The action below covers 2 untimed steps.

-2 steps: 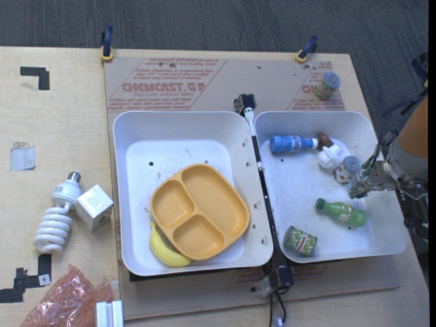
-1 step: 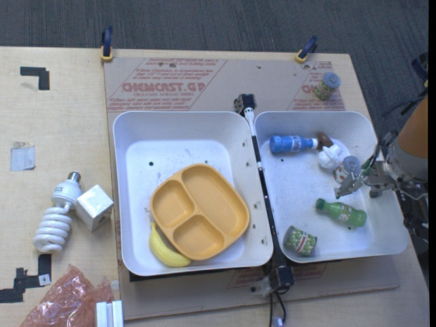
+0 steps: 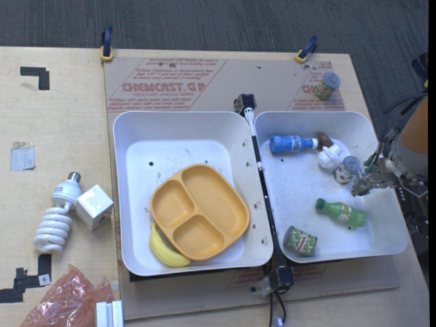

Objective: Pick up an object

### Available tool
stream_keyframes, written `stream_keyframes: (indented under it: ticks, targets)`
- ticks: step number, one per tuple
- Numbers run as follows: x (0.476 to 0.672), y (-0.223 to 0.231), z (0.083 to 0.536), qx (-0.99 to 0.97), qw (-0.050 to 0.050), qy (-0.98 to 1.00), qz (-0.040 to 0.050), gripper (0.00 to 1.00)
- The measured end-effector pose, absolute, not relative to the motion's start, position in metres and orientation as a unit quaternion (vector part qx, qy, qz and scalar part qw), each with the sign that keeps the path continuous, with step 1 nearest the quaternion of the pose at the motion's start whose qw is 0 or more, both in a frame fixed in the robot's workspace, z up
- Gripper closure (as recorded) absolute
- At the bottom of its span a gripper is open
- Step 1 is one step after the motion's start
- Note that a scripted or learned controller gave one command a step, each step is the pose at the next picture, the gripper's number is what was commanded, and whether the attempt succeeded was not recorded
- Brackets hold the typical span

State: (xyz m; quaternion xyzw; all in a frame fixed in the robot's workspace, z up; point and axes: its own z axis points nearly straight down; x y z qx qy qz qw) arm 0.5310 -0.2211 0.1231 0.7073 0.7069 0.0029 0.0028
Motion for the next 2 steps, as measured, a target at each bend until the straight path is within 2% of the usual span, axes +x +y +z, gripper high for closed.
stream_keyframes:
  ticks: [1,2]
  targets:
    - [0.531,-0.221,0.123,0.707,0.003,0.707,0.0028,0.00]
    - [0.532,-0.222,0.133,0.707,0.004,0.707,0.0033,1.00]
